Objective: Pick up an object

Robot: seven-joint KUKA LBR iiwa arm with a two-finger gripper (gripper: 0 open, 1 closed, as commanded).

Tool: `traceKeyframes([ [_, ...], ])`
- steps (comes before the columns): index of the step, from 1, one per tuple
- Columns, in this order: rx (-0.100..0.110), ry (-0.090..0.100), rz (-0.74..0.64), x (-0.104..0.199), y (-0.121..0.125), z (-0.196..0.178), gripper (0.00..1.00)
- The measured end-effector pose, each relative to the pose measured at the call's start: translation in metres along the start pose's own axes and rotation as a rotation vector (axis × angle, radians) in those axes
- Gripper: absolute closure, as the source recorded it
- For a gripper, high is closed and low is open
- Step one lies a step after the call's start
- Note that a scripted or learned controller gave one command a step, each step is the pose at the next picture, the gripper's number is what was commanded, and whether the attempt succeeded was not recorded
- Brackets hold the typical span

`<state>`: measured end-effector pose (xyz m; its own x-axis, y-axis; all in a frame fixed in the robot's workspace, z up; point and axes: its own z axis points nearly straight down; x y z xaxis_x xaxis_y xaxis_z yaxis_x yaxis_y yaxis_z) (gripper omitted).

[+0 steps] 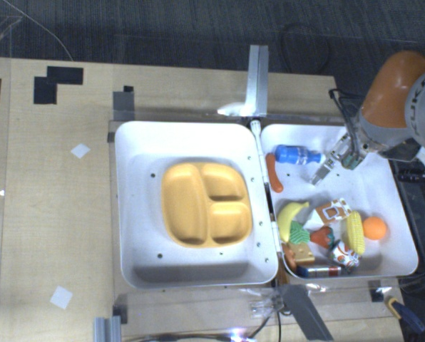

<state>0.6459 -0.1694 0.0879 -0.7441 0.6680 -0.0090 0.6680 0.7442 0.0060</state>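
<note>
The fingers [331, 161] hang parted and empty, just beside the blue bottle [297, 155].

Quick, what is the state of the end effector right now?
End effector: open, holding nothing, in the right bin beside the blue bottle.

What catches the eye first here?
A big yellow divided tray sits alone in the left bin. The right bin holds a heap of colourful toy food near its front edge, including a banana and an orange. The end effector hangs beside a blue bottle.
</note>
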Motion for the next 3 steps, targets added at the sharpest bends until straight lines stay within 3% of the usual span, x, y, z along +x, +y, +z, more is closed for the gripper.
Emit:
traceKeyframes([
  [1, 0.005, -0.007, 0.162, 0.035, 0.052, 0.000, 0.00],
  [2, 0.014, 0.009, 0.207, 0.028, 0.058, -0.001, 0.00],
  [3, -0.005, -0.004, 0.044, 0.042, 0.088, -0.104, 0.00],
])
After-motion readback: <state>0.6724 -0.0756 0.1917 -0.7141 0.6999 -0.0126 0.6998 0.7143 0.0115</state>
